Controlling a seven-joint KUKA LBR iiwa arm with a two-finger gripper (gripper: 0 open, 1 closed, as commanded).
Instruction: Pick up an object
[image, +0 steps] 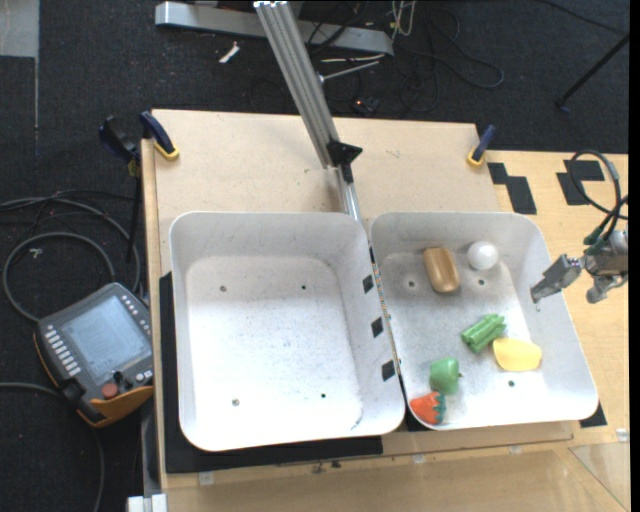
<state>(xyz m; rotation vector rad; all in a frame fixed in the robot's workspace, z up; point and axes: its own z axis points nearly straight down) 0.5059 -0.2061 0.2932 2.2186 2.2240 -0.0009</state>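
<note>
- Dark carpet and loose cables surround the desk (260, 165); two white bins sit together.
- End effector (580, 277) hangs over the right bin (560, 345) rim, prongs spread wide, holding nothing, seemingly poised to descend.
- Nearest target, below-left: yellow object (517, 354), smooth, rounded, beside green piece (483, 331).

The gripper (577, 280) pokes in from the right side. Its two fingers (552, 279) are spread apart and hold nothing.

- A robotics lab: a grey handheld teach pendant with screen (97, 350) lies on dark carpet.
- Loose black cables (40, 265) trail beside the plywood counter (260, 165), clamped at its corners.
</note>
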